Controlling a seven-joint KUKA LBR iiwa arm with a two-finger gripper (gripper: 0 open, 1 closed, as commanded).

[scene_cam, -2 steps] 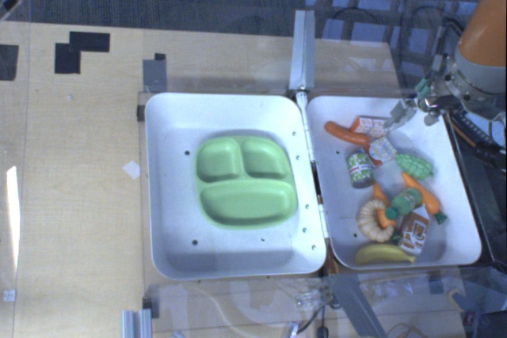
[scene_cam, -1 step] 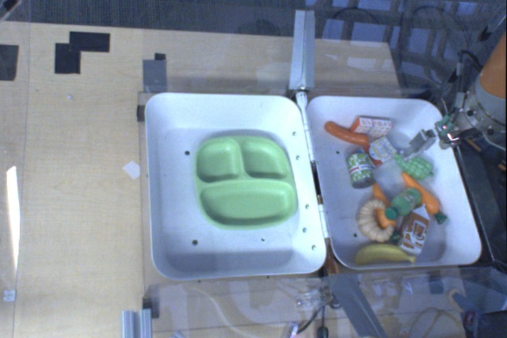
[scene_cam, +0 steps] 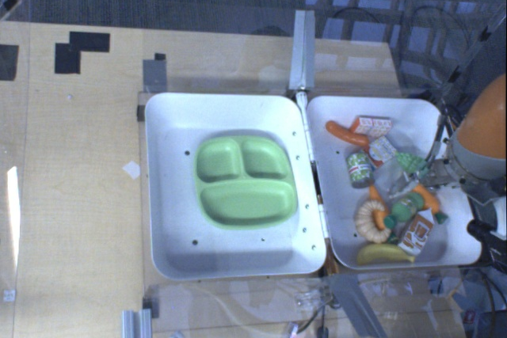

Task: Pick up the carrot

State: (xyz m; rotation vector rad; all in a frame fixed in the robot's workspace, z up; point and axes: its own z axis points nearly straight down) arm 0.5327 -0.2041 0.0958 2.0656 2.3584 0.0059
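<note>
Poised low over 1 shallow white plastic bin, near the stubby orange green-topped carrot (hemmed in by clutter); cannot tell gripper spread.

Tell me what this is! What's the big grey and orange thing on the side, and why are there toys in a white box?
That grey and orange thing is a robot arm. It reaches in from the right side of the picture. One camera looks down from above the wooden bench.

Two shallow white bins sit side by side. The left bin has a green plate with three sections. The right bin is full of toy food: a banana, a little green can, a doughnut and a carrot with green leaves.

The robot is supposed to pick up the carrot. Its hand is down among the toys near the carrot, but it's too jumbled to tell if it holds anything.
</note>
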